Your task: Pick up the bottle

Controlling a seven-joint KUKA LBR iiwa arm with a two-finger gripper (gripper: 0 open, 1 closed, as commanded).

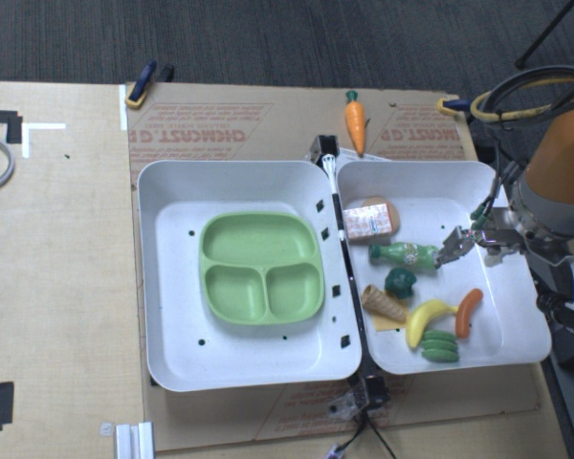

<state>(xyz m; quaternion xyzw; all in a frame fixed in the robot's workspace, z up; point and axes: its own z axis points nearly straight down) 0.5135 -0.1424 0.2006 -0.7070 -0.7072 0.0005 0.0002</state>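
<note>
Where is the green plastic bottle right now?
The green plastic bottle lies on its side in the right white bin, below the pink-labelled packet and above the dark green broccoli piece.

The robot arm (555,185) is fat and round, with a big orange band on it and grey just under the orange. At its end sits a small claw (452,249) made of dark metal, with thin dark fingers (450,251) and shiny silver bits behind them. Black and yellow cables (517,98) curl in a loop above the arm. A thin black rod (550,32) slants up by the cables.
</note>
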